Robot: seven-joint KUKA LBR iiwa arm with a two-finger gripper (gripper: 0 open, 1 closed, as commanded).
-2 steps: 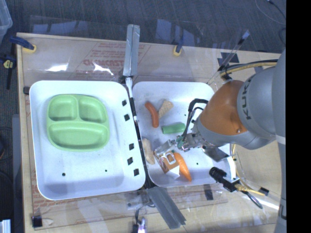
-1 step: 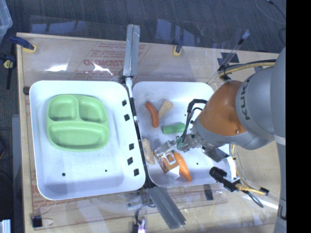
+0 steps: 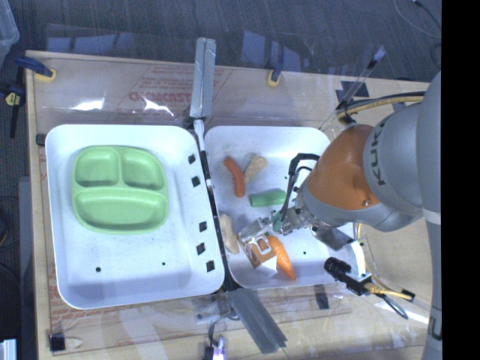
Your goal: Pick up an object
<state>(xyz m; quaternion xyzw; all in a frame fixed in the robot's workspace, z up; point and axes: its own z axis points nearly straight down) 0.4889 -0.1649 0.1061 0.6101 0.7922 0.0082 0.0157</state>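
Low over the right bin, toward its near edge, the gripper reaches in from the right under the arm's orange band. Its tips sit among a small cluster of items, and whether they are spread or closed cannot be made out from this angle, nor can anything be seen clamped between them.

Closest to the tips, just beyond them toward the near edge of the bin, lies a small brown-and-white carton, and touching its right side is an orange carrot-shaped piece whose long axis runs diagonally, from the middle of the bin toward the near right corner. A pale bread-like piece lies to the left of the tips, close to the bin's left wall. A green block lies just on the far side of the gripper, long axis roughly parallel to the near edge. Farther off, toward the far edge, a red sausage lies lengthwise toward the far wall, with a tan piece beside it.

My judgement is that the carton is the likeliest target, since it sits almost directly beneath the tips; the carrot pressed against it could be nudged or caught along with it.

The left bin carries a green divided tray, well apart from the arm.
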